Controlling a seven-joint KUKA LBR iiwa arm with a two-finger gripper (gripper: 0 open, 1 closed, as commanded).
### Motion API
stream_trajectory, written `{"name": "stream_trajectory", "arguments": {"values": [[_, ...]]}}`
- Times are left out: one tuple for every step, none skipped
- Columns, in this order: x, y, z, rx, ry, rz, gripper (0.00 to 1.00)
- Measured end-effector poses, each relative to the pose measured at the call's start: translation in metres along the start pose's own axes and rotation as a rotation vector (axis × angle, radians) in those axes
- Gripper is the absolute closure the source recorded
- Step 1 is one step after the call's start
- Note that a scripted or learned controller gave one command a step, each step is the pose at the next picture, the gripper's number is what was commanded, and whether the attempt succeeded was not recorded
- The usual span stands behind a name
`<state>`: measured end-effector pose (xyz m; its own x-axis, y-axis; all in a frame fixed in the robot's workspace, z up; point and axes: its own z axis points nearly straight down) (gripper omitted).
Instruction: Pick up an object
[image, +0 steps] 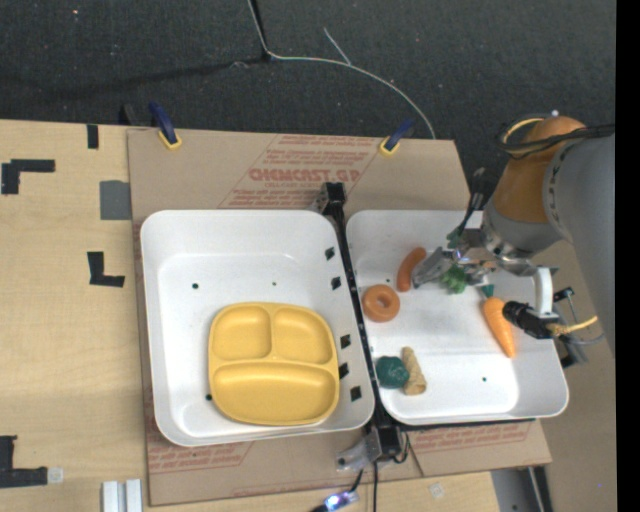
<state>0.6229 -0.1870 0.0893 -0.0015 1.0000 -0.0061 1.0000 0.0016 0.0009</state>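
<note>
In the right-hand shallow white bin, the end effector hangs beside the orange-red oblong toy, above the orange ring; whether it's gripping, I cannot tell. Centre over the toy before closing.

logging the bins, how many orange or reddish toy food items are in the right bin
3. An orange ring near the bin's left wall, a reddish sausage-shaped piece just up and right of it, and a carrot toward the right side. The gripper may hide more.
</note>
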Motion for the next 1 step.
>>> {"name": "stream_trajectory", "arguments": {"values": [[-0.0009,0.0029,-0.0159,-0.01,-0.003,-0.001,1.0]]}}
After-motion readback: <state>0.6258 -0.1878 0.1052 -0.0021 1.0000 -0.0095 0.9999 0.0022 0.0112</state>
